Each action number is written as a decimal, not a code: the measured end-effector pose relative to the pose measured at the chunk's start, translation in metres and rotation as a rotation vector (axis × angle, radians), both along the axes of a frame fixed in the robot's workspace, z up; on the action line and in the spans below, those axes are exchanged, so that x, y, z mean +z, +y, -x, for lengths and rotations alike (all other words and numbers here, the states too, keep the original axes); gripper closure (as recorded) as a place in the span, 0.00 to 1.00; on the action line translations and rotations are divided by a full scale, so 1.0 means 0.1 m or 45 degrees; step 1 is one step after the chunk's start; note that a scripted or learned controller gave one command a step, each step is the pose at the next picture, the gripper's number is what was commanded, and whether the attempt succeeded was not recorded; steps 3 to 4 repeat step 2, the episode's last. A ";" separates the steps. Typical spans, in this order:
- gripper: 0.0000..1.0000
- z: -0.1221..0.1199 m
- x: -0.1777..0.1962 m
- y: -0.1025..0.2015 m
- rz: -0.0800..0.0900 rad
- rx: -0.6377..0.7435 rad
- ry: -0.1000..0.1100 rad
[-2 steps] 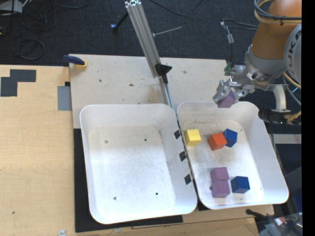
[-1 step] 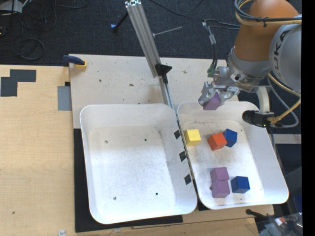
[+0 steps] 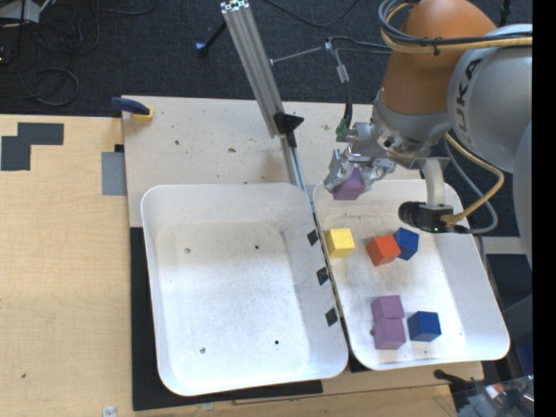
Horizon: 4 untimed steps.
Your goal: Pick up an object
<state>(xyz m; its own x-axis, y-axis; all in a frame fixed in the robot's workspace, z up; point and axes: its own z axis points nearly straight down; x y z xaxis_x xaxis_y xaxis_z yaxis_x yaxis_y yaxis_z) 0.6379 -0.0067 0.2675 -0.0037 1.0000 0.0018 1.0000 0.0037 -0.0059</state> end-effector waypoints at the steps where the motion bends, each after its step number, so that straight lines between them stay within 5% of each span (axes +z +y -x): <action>1: 1.00 0.07 -0.13 0.40 0.001 -0.001 0.000; 2: 1.00 0.14 -0.26 0.82 0.001 -0.001 0.001; 4: 1.00 0.14 -0.26 0.82 0.001 -0.001 0.001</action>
